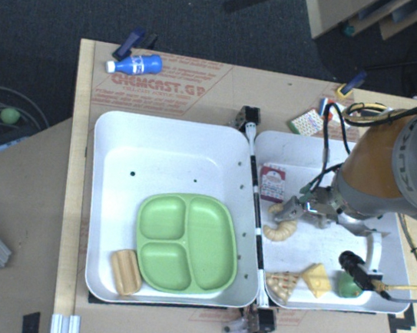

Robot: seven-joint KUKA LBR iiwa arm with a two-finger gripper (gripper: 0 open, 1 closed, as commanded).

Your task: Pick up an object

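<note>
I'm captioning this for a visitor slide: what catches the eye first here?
The green divided plate dominates the left bin, with a tan bread-like piece beside it. In the right bin, the arm with its orange band hangs over a croissant-shaped piece, with small food toys along the near edge.

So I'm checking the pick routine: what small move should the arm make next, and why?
Probably a short drop straight down toward the croissant. The tool sits in the right bin just above and right of that tan pastry, with nothing visibly between its fingers. The red packet lies just behind, so going straight down avoids nudging it.
</note>
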